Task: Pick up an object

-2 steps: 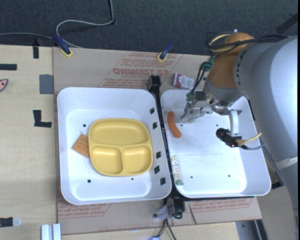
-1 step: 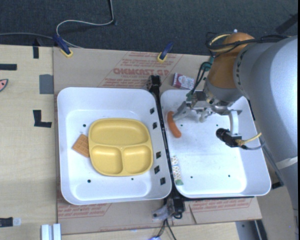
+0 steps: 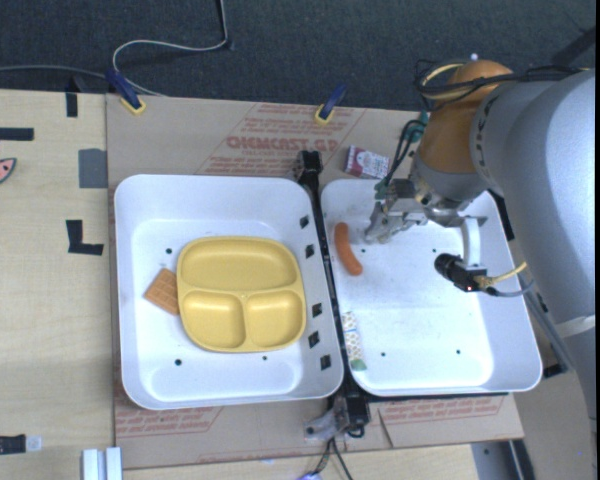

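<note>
gripper (image 3: 380, 226) down in the right bin (image 3: 430, 368), can't tell how open it is, orange sausage (image 3: 349, 249) just beside it, yellow divided plate (image 3: 242, 293) in left bin (image 3: 140, 268)

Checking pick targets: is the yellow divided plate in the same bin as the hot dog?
No, the yellow divided plate sits in the left bin, while the hot dog lies in the right bin.
</note>
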